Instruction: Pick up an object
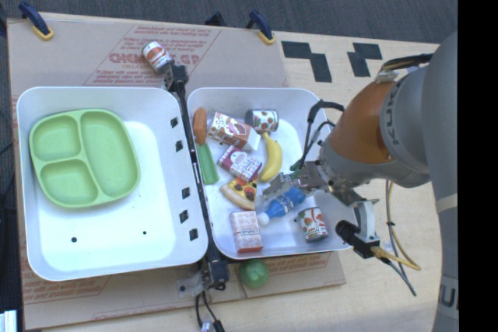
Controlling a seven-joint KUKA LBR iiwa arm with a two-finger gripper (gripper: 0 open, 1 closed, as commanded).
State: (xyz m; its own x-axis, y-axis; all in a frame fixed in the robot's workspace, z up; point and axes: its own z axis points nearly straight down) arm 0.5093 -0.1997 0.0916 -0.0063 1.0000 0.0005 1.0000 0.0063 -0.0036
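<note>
Start at the near edge of the counter (311, 276): one green ball-like object (253, 273) lies outside the bins, just beyond the front rim of the right bin (233, 251).

Inside the right bin, nearest row, you have one small carton (246, 232) at 7 o'clock of the bin and one red-labelled can (313, 223) at 5 o'clock. Just beyond them lies one blue-capped bottle (283, 202), its long axis running from 8 o'clock to 2 o'clock.

The hand (305, 181) sits at the bottle's 2 o'clock end, apparently touching it. You cannot tell from this view whether the fingers are apart or together, nor whether anything is clamped. Treat the bottle as the likeliest target: it lies toward 8 o'clock from the hand, closer than any other item. The can is next nearest, toward 6 o'clock.

Further in, count one pizza-slice toy (240, 192), one green stick-shaped item (207, 164) along the left wall, one banana (271, 157), two printed packets (240, 165) (230, 128), one orange sausage-shaped item (201, 124), and one second can (264, 120) at the far rim.

The left bin (101, 245) holds one green three-compartment plate (83, 158) at its 10 o'clock.

Farthest, one more can (156, 56) lies on the cardboard sheet (210, 50) beyond the bins. Cans in total: three.
</note>
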